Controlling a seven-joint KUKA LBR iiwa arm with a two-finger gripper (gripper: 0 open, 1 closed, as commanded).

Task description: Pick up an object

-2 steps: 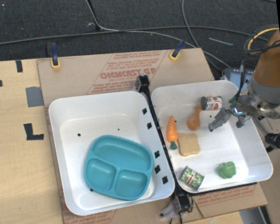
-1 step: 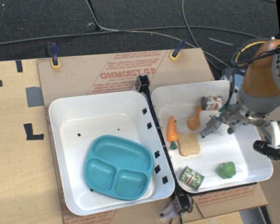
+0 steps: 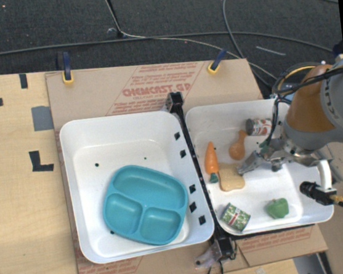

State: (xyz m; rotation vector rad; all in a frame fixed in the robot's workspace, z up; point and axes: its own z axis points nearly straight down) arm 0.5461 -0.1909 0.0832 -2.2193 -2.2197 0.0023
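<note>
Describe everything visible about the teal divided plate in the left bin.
The teal plate looks like smooth plastic, a rounded rectangle with three compartments: one long one and two smaller ones. It lies right side up, turned askew, on the floor of the left bin, toward its near right corner. Nothing rests in it.

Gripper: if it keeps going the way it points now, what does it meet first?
The gripper points toward the view's left and down into the right bin. First in line looks like the tan bread-shaped piece, just below its tip; depth is unclear from one view.

Glossy teal plastic tray [image 3: 145, 205]; smooth white plastic bins [image 3: 77, 152].
</note>
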